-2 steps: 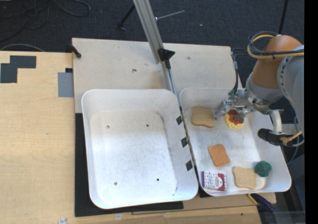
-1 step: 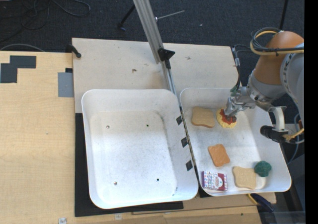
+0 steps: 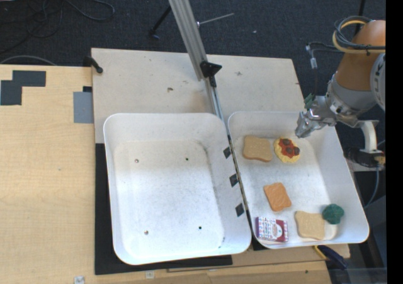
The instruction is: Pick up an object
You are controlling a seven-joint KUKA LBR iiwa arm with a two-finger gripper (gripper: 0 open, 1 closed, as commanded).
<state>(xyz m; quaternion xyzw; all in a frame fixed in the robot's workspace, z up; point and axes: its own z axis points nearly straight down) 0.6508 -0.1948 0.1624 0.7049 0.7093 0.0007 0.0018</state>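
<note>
End effector, finger state indiscernible, hovers just above the round yellow-and-red pizza toy in the right shallow white bin.

Right bin, five loose items plus one carton, all lying flat on the floor.

- Toast slice: tan, upper left of bin.
- Pizza round: yellow with red topping, just beside the toast, on its right.
- Orange cracker: squarish, mid-bin, tilted.
- Small carton: white with red print, lower left corner near the rim.
- Pale bread slice: lower right.
- Green ball: dark, bumpy, touching the pale slice's upper right edge.
</note>
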